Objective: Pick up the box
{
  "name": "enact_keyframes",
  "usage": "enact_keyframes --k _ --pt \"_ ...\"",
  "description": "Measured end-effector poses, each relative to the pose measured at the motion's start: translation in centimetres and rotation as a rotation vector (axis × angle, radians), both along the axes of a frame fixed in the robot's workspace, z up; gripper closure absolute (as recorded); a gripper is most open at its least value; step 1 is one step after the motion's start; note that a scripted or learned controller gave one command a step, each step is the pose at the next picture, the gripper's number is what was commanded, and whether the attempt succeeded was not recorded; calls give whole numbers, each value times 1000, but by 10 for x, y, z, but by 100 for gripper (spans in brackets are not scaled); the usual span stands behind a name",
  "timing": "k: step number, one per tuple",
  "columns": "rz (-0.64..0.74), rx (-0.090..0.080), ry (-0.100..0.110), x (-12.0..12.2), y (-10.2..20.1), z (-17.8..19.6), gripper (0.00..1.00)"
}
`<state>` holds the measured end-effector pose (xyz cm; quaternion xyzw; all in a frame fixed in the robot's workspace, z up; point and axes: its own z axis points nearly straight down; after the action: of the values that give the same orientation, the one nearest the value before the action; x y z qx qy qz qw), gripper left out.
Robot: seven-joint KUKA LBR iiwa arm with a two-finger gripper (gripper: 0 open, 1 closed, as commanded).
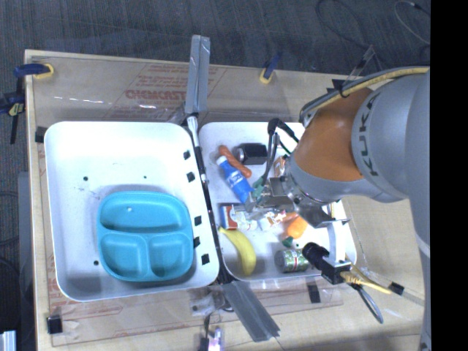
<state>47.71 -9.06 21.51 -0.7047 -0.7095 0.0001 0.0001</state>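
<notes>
The box [235,216] is a flat red and white carton lying near the middle of the right bin [219,134], just above the banana. My gripper [265,198] hangs from the grey and orange arm right over the box's right part and hides it. Only the box's left end and a strip along its lower edge show.
In the right bin, a blue bottle [237,180] and an orange-red item [234,159] lie left of the gripper, with a small black object [252,152] behind. A banana [243,249], a green can [292,260] and an orange fruit [295,227] lie in front. A teal tray [146,234] lies in the left bin [73,159].
</notes>
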Motion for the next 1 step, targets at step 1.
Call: enact_keyframes --k 1 --pt "7 0 0 1 1 9 100"
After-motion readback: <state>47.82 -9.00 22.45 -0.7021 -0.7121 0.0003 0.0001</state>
